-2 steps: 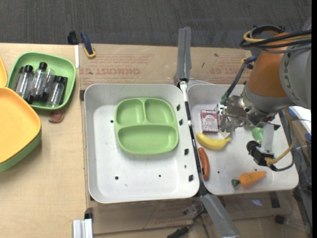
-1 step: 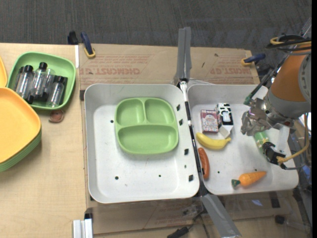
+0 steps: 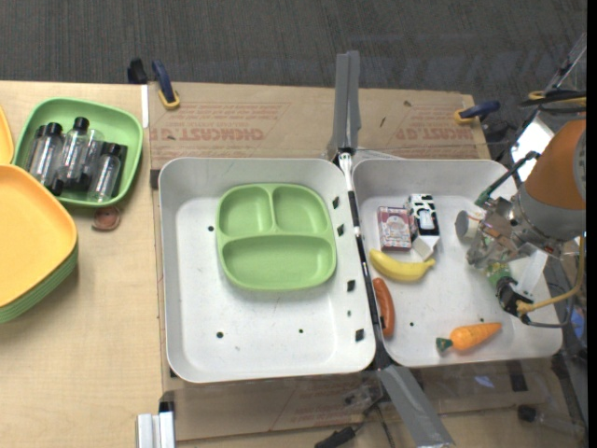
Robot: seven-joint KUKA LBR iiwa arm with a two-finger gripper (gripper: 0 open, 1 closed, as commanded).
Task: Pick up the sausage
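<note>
The sausage [image 3: 383,305], reddish-orange and long, lies along the left wall of the right bin [image 3: 522,180], just below a banana [image 3: 402,266]. My gripper [image 3: 483,237] hangs over the right part of that bin, well to the right of the sausage and apart from it. The arm's orange band [image 3: 562,174] sits above it at the view's right edge.
A pink card box [image 3: 395,227] and a black-and-white box [image 3: 425,215] rest above the banana. A toy carrot [image 3: 471,336] lies near the bin's front right. The left bin [image 3: 177,250] holds a green divided plate [image 3: 276,235]. Yellow plates and a green tray of bottles [image 3: 76,152] stand far left.
</note>
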